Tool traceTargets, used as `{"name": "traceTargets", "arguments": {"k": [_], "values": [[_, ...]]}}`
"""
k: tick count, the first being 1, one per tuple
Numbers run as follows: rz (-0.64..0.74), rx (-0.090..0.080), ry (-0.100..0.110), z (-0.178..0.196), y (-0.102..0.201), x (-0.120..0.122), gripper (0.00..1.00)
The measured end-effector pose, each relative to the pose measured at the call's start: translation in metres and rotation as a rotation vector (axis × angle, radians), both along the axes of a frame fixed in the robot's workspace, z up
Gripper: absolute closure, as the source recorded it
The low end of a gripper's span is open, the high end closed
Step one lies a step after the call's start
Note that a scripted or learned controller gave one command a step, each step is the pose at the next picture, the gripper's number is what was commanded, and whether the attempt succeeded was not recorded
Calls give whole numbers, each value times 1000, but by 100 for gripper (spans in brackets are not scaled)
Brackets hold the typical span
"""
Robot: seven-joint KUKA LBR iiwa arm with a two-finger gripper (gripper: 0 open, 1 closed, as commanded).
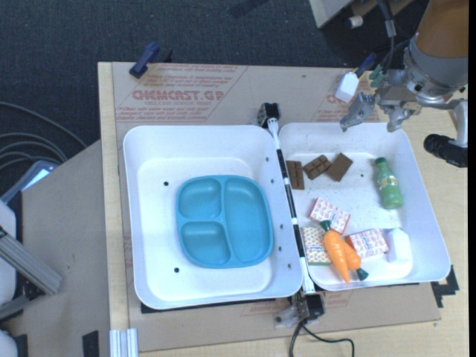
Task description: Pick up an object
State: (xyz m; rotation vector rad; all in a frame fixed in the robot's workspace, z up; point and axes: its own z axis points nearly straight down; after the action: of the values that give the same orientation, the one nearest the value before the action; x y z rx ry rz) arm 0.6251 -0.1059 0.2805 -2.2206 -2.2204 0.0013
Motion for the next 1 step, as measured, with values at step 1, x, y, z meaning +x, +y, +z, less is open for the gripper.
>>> {"name": "traceTargets", "arguments": {"k": [1], "values": [[0, 0, 0, -96, 31, -39, 0]]}}
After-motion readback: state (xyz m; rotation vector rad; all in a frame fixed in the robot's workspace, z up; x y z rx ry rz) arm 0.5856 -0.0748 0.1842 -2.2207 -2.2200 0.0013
